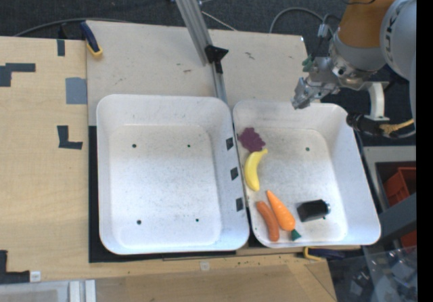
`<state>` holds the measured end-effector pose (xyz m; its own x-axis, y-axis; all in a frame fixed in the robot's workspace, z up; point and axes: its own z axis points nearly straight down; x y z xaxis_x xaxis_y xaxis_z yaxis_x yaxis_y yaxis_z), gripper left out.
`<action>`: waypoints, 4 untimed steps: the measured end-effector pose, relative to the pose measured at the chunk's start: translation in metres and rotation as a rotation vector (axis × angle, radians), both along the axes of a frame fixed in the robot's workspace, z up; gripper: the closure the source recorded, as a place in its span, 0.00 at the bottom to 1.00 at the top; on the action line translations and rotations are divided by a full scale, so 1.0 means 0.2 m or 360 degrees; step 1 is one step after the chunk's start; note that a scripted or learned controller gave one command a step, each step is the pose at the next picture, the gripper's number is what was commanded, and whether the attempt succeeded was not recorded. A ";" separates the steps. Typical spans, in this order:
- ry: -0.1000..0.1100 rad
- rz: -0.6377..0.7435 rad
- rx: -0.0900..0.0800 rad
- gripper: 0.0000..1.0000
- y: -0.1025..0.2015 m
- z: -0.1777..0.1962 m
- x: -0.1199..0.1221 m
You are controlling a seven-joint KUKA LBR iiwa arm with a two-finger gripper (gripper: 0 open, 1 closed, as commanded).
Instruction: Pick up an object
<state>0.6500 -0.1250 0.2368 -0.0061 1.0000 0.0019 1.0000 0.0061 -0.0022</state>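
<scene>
Two carrots (274,215) lie in the right bin (352,158); claw (301,99) state unclear above its rim.

A slanted metal rail (196,23) crosses the pale counter (149,63) (blue-and-yellow clamp (91,40) at its far-left corner); grey tape patches (76,89) mark the left.
</scene>
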 end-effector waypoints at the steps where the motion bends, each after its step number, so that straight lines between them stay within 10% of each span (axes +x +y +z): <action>1: -0.0002 0.0001 0.0000 1.00 0.28 0.03 -0.11; 4: 0.0006 0.0000 -0.0002 1.00 0.95 -0.03 -0.48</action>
